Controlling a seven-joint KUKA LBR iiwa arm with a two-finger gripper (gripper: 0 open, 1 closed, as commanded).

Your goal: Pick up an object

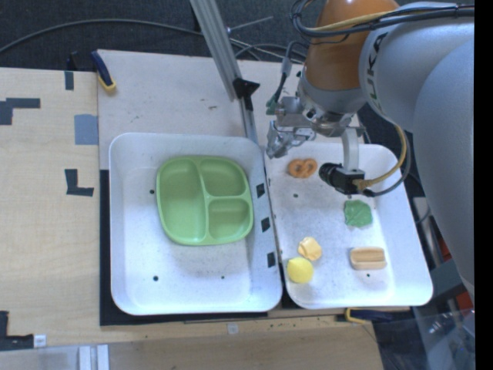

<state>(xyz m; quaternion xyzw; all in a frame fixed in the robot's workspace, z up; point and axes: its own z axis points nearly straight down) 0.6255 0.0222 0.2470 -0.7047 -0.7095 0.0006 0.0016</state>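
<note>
**Claw over the far-left corner of the right bin, nothing between its fingers**

Farthest left, on the bare wooden bench [46, 230]: grey and black tape marks scattered along its left side. At the far-left corner of the pale board under the bins, a blue and yellow clamp [103, 71].

Next, the left bin [127, 284], shallow and white, speckled with dark grit. In its far half, nearer the right wall: a green plate [204, 200] with three compartments, lying flat. Nothing in any compartment.

From the far edge of the bench, a slanted metal rail [219, 41] running down toward the strip where the two bins meet, ending in a black bracket just above the far rim.

Then the right bin [400, 287], touching the left bin along their shared wall. Hovering over its far-left corner: the claw [279, 146], hung from the grey arm [431, 68] with its orange band. Cannot tell whether open or closed; metal parts blurred together there, and no object seen in its grip.

Just right of the claw, near the far rim: an orange pretzel [303, 167], apart from the claw. Beside that, a black cylinder [339, 177] on the arm's cabling. Toward the right wall, mid-bin: a green lump [357, 213]. Near the front-left corner: a yellow ball [300, 270], with a small yellow-orange piece [310, 248] just behind it, touching or nearly so. Toward the front-right: a tan hot dog bun [367, 258], lying flat, well apart from the ball.
</note>
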